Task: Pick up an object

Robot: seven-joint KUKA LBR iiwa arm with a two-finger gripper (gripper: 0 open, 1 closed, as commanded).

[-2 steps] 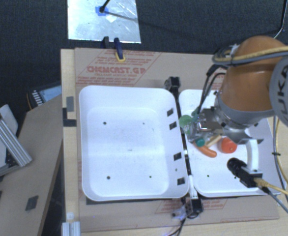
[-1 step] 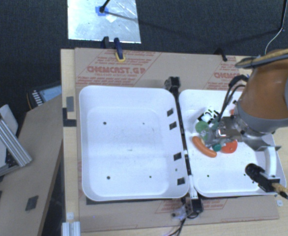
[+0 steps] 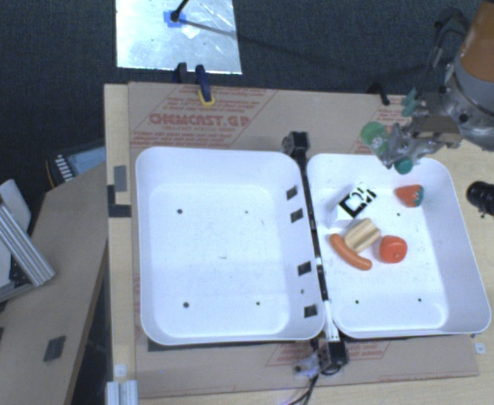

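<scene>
1. Your candidates all sit in the right-hand shallow white plastic bin [image 3: 462, 251], clustered in its upper middle: a small black-and-white patterned block [image 3: 357, 200], a tan cylindrical piece like a bread roll [image 3: 362, 234], an orange sausage-shaped toy [image 3: 350, 252] lying at the roll's seven o'clock and touching it, a round red tomato-like toy [image 3: 393, 249] just beside the roll at its four o'clock, and a red strawberry-like toy [image 3: 410, 195] apart from the rest, toward the bin's one o'clock.
2. The gripper [image 3: 399, 153] hangs over the bin's far rim, at about twelve o'clock from the strawberry-like toy. Green rounded shapes show at it, but you cannot tell from this angle whether they are gripper parts or a held thing, nor whether the gripper is parted or closed.
3. I would judge the strawberry-like toy the easiest target: nearest to the gripper and with free space all round it.
4. Centre over it before descending, and close across its narrow side.
5. Avoid the roll, sausage and tomato group; their closeness could let one toy push another aside.
6. The left white bin [image 3: 158, 175] and the brown cardboard-covered table [image 3: 230, 112] need no attention.
</scene>
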